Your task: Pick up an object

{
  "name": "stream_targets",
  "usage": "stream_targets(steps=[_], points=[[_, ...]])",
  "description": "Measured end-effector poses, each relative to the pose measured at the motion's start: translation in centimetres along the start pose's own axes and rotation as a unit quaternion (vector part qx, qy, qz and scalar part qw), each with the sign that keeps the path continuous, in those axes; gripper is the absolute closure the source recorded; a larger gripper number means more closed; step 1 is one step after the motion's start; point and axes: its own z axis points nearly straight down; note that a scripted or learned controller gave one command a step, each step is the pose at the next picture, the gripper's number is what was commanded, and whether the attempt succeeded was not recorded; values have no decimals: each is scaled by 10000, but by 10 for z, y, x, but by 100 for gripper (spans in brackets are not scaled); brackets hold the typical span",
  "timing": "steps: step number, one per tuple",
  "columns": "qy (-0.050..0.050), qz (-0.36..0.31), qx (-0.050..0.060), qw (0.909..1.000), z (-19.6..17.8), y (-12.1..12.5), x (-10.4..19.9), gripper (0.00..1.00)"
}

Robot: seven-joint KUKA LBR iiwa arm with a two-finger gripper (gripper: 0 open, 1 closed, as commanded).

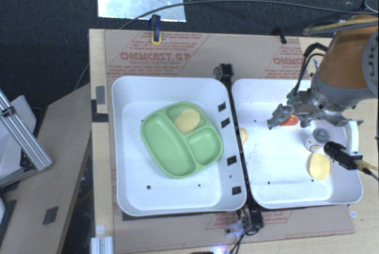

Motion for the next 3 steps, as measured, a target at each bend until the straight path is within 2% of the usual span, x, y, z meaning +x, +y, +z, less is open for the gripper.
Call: stream_targets(steps=[1, 3], points=[[-9, -11, -63, 10000, -6, 3, 0, 0], [-4, 2, -39, 10000, 107, 5, 7, 0]])
